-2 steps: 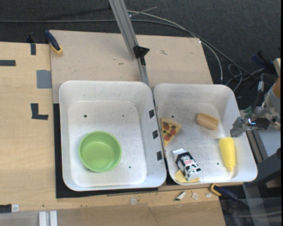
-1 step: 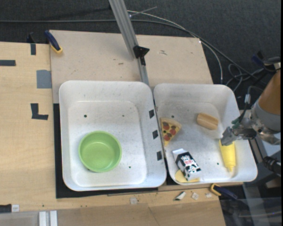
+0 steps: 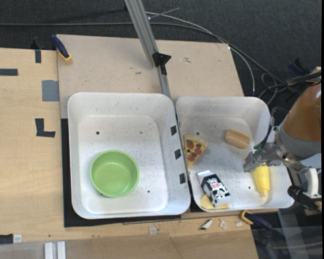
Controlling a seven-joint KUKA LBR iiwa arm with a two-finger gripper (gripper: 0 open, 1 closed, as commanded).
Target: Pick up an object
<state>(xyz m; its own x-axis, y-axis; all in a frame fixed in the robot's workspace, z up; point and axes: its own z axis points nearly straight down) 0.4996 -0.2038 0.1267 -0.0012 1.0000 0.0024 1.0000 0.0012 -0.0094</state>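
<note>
In the right bin (image 3: 243,108) lie a pizza slice (image 3: 194,148), a tan bread roll (image 3: 237,139), a black-and-white carton (image 3: 214,188) on a small yellow piece, and a yellow banana-like object (image 3: 262,180). My gripper (image 3: 257,162) hangs over the bin's right side, just above the top end of the yellow object and below-right of the bread roll. The arm's grey wrist and orange band rise to the right of it. A green bowl (image 3: 114,172) sits in the left bin (image 3: 81,144).
A metal pole (image 3: 144,31) slants down to the seam between the bins. Cables trail behind the right bin. A blue-and-yellow clamp (image 3: 61,47) lies at the board's far left corner; another (image 3: 254,218) and small scraps lie at the front edge.
</note>
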